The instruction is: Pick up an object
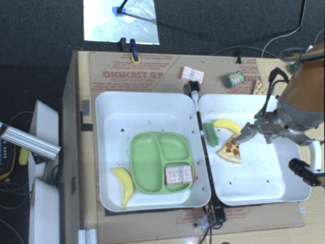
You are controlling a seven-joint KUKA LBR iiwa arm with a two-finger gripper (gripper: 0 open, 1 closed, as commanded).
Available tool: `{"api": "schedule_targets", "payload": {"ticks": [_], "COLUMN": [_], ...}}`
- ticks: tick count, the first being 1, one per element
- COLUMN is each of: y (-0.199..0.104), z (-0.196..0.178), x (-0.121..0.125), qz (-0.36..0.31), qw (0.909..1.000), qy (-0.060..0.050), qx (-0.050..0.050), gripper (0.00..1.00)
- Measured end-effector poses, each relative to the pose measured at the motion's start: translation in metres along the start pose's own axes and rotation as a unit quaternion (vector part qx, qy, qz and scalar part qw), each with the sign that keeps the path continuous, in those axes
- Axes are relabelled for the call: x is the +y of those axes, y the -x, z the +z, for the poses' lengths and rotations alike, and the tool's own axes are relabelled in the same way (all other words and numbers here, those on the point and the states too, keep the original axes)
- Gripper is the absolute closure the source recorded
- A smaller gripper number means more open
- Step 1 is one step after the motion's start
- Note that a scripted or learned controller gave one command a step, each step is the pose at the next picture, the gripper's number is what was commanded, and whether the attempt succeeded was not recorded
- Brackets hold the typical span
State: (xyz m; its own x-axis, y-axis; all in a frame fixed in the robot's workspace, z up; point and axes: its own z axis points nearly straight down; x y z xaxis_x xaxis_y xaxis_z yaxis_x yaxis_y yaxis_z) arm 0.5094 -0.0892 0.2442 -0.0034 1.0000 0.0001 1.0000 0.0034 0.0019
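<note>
Pizza slice (230,151): triangular toy, yellow crust, red toppings, flat in right bin (264,187), just below yellow banana (227,124), beside green pickle (210,134).

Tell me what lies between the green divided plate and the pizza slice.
In the camera view, the wall where the two bins meet runs between the green divided plate and the pizza slice. A green pickle-like piece lies just right of it, slightly higher.

Bench board (133,75): red print "CHEMCAST GP", repeated.
</note>
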Motion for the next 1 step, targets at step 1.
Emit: {"api": "schedule_targets", "payload": {"ticks": [1], "y": [0.0344], "z": [0.0892], "x": [0.0656], "qz": [0.001], "qw": [1.0], "qy": [-0.001], "qx": [0.0], "gripper": [0.0]}}
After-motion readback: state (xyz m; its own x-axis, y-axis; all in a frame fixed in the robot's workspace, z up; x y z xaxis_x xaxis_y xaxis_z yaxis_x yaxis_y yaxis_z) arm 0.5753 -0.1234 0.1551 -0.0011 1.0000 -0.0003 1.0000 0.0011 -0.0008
